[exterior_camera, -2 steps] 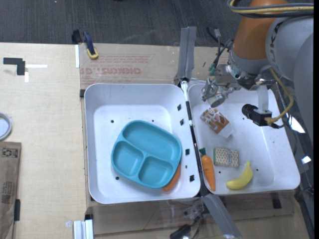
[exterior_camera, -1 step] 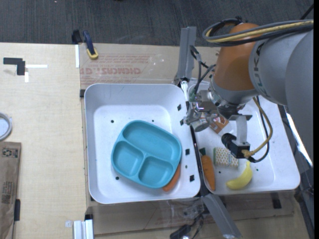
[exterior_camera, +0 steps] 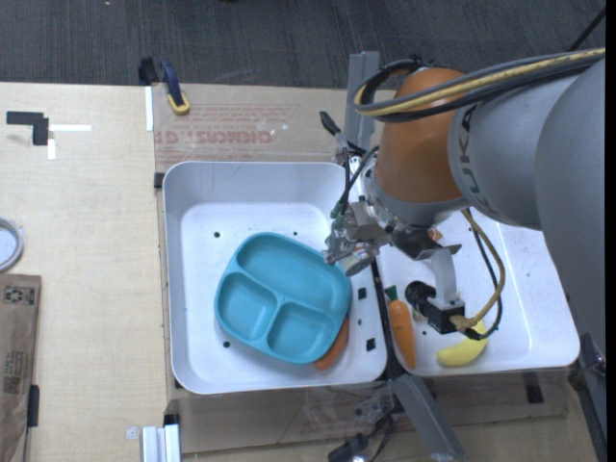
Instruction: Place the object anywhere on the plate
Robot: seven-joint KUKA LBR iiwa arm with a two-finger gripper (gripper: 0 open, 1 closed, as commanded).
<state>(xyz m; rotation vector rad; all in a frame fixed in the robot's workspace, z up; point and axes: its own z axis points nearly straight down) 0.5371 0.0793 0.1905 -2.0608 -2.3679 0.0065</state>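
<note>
A blue divided plate [exterior_camera: 282,299] lies tilted in the left white bin [exterior_camera: 192,258]. An orange object [exterior_camera: 333,347] pokes out from under the plate's lower right edge. My gripper [exterior_camera: 346,251] hangs over the plate's upper right rim, close to the wall between the two bins. I see nothing held in it. In the right bin [exterior_camera: 539,287] an orange carrot [exterior_camera: 401,333] lies along the left wall, and a yellow banana [exterior_camera: 460,352] rests near the front edge.
The grey arm with its orange band [exterior_camera: 423,142] covers much of the right bin. A black part on a cable [exterior_camera: 430,306] hangs above the carrot and banana. Cardboard [exterior_camera: 241,133] lies behind the left bin, with a tape roll [exterior_camera: 8,246] far left.
</note>
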